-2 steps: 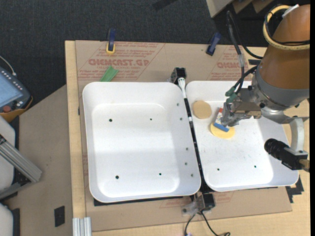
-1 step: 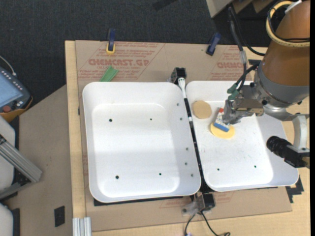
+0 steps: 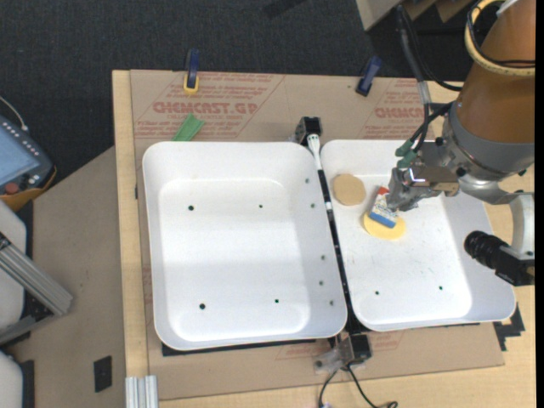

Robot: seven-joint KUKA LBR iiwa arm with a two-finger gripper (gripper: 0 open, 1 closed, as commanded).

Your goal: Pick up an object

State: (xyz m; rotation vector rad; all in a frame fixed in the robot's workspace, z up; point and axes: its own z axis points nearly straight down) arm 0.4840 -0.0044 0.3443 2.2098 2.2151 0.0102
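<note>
So the gripper [image 3: 398,201] is down inside the right bin [image 3: 425,304], sitting right over the far edge of the yellow disc [image 3: 387,228], which is the thing to grab here. Honestly can't tell if the gripper is clamped or loose, its tip blends into the disc from this angle, and I can't say it's got hold of anything. The yellow disc lies flat on the bin floor with a small blue-and-white piece [image 3: 387,218] on top of it and a bit of red at its far edge, too small to make out. Just up and left of the yellow disc is a tan round disc [image 3: 348,189], close but not touching as far as I can see. Further left of the yellow disc runs the dark strip [image 3: 331,236] where the two bins meet, with the left bin [image 3: 229,253] beyond it. Toward the camera and to the right of the yellow disc it's plain white floor all the way to the bin's wall, so plenty of room there. Way off past the yellow disc, on the cardboard [image 3: 255,100] under the bins, there's a green scrap [image 3: 188,127], a black clip [image 3: 307,129] and a blue clamp [image 3: 192,70].
</note>
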